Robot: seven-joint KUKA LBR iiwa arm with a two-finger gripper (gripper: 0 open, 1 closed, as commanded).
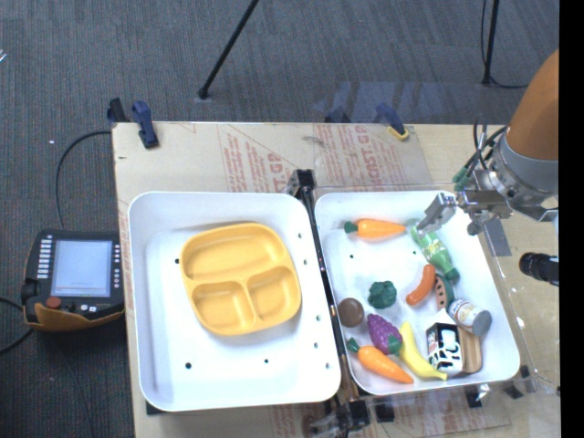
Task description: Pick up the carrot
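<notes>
Two orange carrots lie in the right bin [507, 336]. One carrot [379, 229] with a green stub is near the bin's far left corner. The other carrot [384, 364] is at the near edge, beside a purple bunch of grapes [384, 333]. My gripper [465, 222] hovers over the bin's far right part, to the right of the upper carrot and apart from it. Its fingers [435, 212] are spread and open, with nothing between them. A green bottle [437, 253] lies just below the left finger.
The right bin also holds a sausage [422, 284], broccoli [382, 293], a brown ball [351, 312], a banana [417, 354], a milk carton [444, 348] and a can [469, 316]. A yellow divided plate [242, 276] sits in the left bin [155, 336].
</notes>
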